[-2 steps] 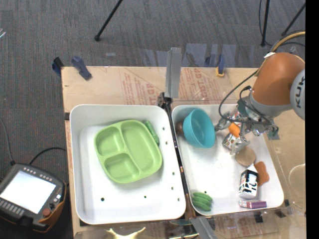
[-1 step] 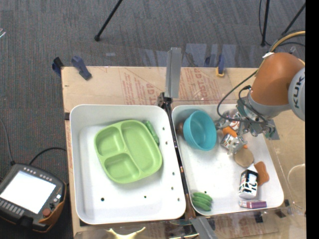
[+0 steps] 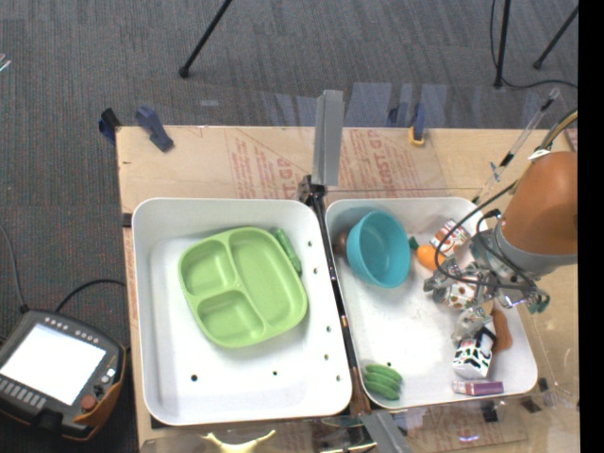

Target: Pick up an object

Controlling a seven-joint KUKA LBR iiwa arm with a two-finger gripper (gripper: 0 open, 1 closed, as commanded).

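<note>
Hanging over the right bin [image 3: 377, 206], the pincer [image 3: 477, 295] sits among small toys [image 3: 472, 347] by that bin's right wall; I cannot tell its grip. A blue bowl [image 3: 378, 248] lies near the bin's back wall. Bare floor shows in the bin's middle.

The arm [image 3: 543, 210] shows as a broad, rounded orange band with a smooth, slightly glossy surface, paler along its top and darker at its lower edge. Beneath the band sits a grey wrist ring [image 3: 514, 253], round and matte. From it hangs the claw [image 3: 486, 295], a cluster of thin, dark metal links and rods with small pale joints. Thin pale and dark cables [image 3: 528, 149] run beside the band's upper edge, one of them yellowish.
</note>
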